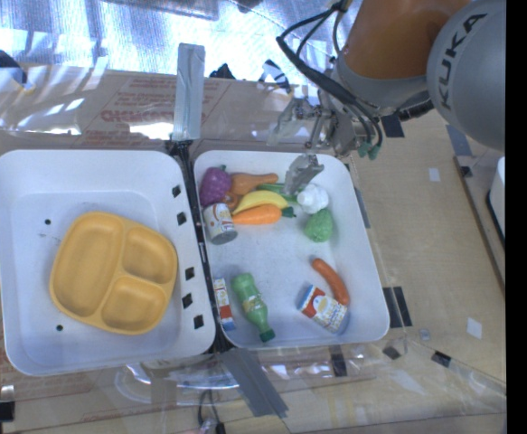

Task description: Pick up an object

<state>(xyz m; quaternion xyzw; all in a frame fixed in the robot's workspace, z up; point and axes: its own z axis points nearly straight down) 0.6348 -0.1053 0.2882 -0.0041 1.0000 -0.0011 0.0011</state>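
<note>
Camera view: gripper [303, 175] is hanging over the right bin [364, 242], beside the banana [261, 201]. Whether it is gripping anything is not showing.

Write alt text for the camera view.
A grey-and-orange robot arm lowers its pincer over toy food in the right bin: carrot, grapes, green bottle. The left bin holds a yellow divided plate.

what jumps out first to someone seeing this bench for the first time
A yellow divided tray lies alone in the left bin. The right bin holds a clutter of toy food, piled at its far end, where the end effector reaches down beside a white piece.
</note>
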